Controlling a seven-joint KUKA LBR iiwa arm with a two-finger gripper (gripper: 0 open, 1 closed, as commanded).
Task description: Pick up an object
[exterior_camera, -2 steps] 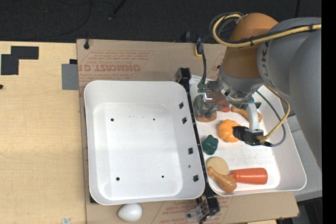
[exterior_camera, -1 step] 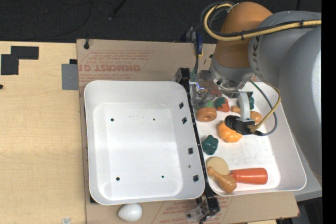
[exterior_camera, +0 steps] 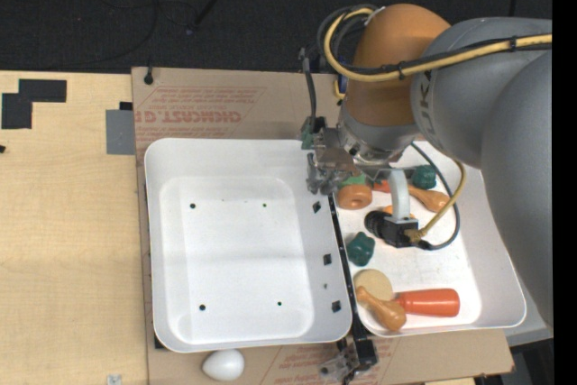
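Observation:
My gripper [exterior_camera: 322,174] hangs low at the upper left corner of the right bin [exterior_camera: 491,284], close against the divider between the two bins. An orange ring-shaped piece [exterior_camera: 353,195] lies just to its right, nearly touching it. Below that sits a small dark green piece [exterior_camera: 361,247]. Near the bin's front lie a red-orange cylinder [exterior_camera: 430,302] and a tan wooden piece [exterior_camera: 380,299]. An orange carrot-like piece [exterior_camera: 430,199] and a green piece [exterior_camera: 424,178] peek out from under the wrist. I see nothing between the fingers.
The left bin [exterior_camera: 158,194] stands beside the right one, sharing the divider wall. A white egg-shaped thing [exterior_camera: 223,365] lies on the bench in front of the left bin. The arm's bulk covers the right bin's far side.

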